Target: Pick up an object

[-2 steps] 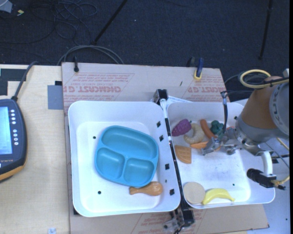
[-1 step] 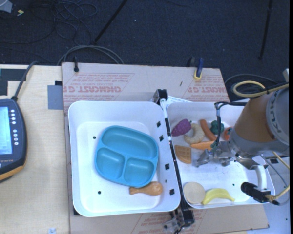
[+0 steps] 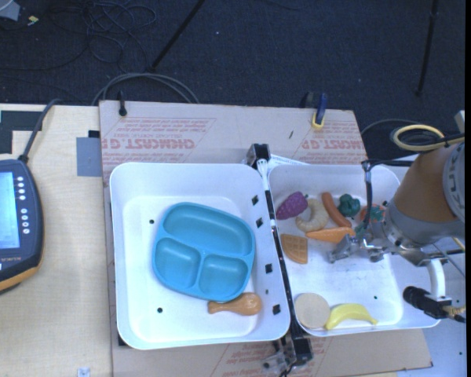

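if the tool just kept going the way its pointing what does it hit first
Probably the orange carrot piece: the tool reaches leftward over the right bin, its tip just below that piece. The waffle slice lies next in line. Height is unclear, so it might pass above both.

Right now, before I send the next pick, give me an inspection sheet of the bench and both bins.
Surface: two white bins side by side on cardboard; left bin, right bin.
Job's things, left bin: blue divided tray, toy drumstick at its lower edge.
Job's things, right bin: purple grapes, waffle piece, round cracker, banana, carrot, sausage, green piece.
Clutter: blue and yellow clamp on the cardboard's far edge.
Gripper: gripper low in the right bin beside the carrot; jaws' state unclear, no grasp visible.
Cables: black cables on the dark floor; yellow loop.
Surroundings: teach pendant at left.
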`<state>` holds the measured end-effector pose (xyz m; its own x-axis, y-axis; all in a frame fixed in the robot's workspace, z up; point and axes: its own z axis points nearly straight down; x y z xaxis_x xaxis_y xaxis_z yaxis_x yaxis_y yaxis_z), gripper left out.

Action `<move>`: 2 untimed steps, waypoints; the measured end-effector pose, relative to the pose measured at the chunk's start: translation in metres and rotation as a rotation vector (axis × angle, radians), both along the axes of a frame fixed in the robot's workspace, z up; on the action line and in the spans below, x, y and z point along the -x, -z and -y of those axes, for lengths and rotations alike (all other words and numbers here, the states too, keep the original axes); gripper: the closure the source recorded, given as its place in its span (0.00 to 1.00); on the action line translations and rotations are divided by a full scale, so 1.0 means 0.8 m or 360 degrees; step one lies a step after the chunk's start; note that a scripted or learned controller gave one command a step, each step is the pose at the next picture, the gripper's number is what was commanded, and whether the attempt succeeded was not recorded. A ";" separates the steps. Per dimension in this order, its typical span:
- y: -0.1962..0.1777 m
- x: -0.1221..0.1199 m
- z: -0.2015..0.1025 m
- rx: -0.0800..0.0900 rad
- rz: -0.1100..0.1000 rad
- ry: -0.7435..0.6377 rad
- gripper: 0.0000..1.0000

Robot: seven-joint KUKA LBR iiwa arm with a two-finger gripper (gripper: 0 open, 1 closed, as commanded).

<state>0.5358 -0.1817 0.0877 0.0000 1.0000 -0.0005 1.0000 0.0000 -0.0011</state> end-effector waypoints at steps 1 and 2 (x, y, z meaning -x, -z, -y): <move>-0.012 0.001 0.000 -0.0003 -0.0004 0.0002 1.00; -0.132 -0.081 -0.163 -0.0003 0.0016 -0.0018 1.00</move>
